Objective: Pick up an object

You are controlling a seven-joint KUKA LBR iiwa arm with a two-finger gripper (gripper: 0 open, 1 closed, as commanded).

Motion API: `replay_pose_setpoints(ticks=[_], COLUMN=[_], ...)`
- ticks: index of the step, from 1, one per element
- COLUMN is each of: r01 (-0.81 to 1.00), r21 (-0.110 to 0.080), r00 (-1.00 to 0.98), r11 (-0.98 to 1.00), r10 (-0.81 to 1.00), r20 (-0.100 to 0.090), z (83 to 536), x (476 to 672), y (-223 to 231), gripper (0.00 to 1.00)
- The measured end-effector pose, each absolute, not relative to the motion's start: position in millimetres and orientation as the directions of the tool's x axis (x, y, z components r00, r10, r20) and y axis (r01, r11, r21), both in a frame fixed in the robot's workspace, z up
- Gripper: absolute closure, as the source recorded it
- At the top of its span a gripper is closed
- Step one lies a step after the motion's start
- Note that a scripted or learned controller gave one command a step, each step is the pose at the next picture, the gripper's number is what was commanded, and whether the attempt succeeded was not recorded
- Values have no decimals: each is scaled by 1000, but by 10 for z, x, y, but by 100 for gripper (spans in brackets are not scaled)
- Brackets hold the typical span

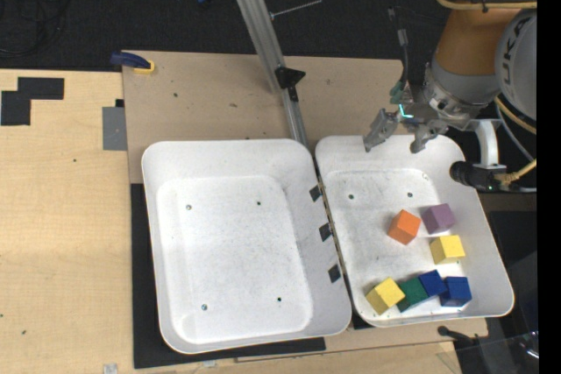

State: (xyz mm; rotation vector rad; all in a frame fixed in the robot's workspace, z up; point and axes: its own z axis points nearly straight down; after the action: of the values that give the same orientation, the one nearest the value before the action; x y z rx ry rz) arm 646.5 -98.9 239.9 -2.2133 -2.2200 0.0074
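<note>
Orange cube (404,226) skewed, corner-on, no long axis.

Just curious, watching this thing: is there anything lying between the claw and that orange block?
No. In the camera view, only bare white bin floor separates the gripper from the orange block.

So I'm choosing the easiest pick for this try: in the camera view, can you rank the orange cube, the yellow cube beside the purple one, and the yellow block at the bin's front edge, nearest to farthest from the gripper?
From the gripper, above the right bin's back edge:
1. Orange cube, mid-bin.
2. Yellow cube, toward the right wall.
3. Yellow block, front edge.
</note>
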Motion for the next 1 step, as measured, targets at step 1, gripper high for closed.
replay_pose_setpoints(ticks=[1], r01=[1000], r21=[-3], r00=[-4], r11=[4], r10=[1000], r20=[1], z=[2427], x=[6474], y=[-989], gripper=[0])
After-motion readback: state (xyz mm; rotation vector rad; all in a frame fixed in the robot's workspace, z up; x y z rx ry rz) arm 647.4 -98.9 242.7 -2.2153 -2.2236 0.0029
